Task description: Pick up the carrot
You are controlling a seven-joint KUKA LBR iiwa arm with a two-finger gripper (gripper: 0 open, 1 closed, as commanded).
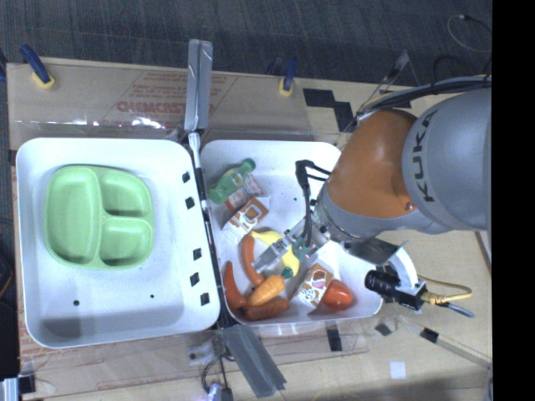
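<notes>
Two-finger metal gripper [282, 256] spread wide, holding nothing; stubby orange carrot [267, 291] just below, long axis running left-right.

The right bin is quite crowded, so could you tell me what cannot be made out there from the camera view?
- Gripper: finger state unreadable among the clutter.
- Right bin: its right side is hidden under the arm.
- Carrot: whether anything grips it is unclear.
- Small carton: print too small to read.
</notes>
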